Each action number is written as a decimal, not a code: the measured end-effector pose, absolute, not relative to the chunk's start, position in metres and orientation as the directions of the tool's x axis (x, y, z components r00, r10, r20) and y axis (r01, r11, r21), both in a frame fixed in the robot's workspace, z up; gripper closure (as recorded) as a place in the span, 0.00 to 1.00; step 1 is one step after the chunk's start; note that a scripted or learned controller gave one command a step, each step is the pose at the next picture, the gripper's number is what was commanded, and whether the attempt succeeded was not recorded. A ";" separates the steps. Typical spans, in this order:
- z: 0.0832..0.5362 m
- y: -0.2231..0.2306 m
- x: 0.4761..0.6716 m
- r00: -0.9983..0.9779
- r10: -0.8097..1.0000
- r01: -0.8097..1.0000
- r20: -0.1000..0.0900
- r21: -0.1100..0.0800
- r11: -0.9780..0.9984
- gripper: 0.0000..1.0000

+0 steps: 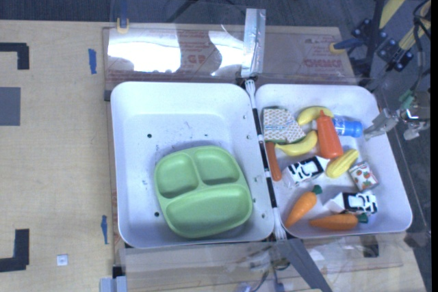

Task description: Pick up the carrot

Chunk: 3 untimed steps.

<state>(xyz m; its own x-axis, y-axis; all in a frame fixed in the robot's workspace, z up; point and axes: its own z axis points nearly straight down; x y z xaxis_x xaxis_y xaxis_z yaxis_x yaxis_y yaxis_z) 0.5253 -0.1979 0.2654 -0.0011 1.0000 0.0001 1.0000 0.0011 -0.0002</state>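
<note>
Over in the right bin (393, 167), toward its near edge, two carrots sit close together: one carrot (301, 207) slants up near the divider, and a second carrot (335, 221) lies flat just beside it, almost touching a small black-and-white box (359, 202). What looks like the hand (391, 121) hangs at the bin's far right rim, well apart from both; it's blurred against the rim, so I cannot tell whether it is released or clenched, and nothing shows between its tips. The crowding is the risk, I'd say. Bananas (301, 143), an orange bottle (329, 135) and other bits fill the bin's far half, so a descent could clip a neighbour. With two carrots nearly end to end, a sloppy grasp might nudge one into the other, or roll the slanted one against the divider. The left bin (137, 113) holds a green sectioned plate (202, 191), clear of it all.
</note>
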 end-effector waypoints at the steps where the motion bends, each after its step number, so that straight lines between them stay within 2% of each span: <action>1: 0.169 -0.173 0.491 -0.019 1.000 1.000 0.000 0.000 0.019 0.00; 2: 0.164 -0.162 0.524 0.139 0.990 0.990 -0.001 0.002 -0.139 0.00; 3: 0.164 -0.162 0.524 0.140 0.990 0.990 -0.001 0.001 -0.140 0.00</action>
